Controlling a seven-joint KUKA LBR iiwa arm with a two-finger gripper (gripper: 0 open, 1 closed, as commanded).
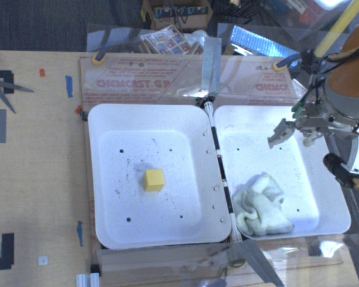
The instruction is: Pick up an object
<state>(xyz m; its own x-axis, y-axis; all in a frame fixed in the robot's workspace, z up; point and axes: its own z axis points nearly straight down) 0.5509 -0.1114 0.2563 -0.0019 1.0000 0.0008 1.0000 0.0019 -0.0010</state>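
A small yellow cube (154, 179) lies near the middle of the left bin (107, 124). In the right bin (329, 220) a crumpled white cloth (262, 207) rests against the front left corner. My gripper (295, 136) hangs over the back part of the right bin, up and to the right of the cloth and well apart from it. It is open, its two grey fingers (279, 133) spread, with nothing between them.
A metal divider (218, 160) runs between the two bins. Behind them stands a clear plastic sheet (185, 79) with red lettering. Beyond that are boxes and clutter (173, 11). Wooden bench top (36, 160) extends to the left.
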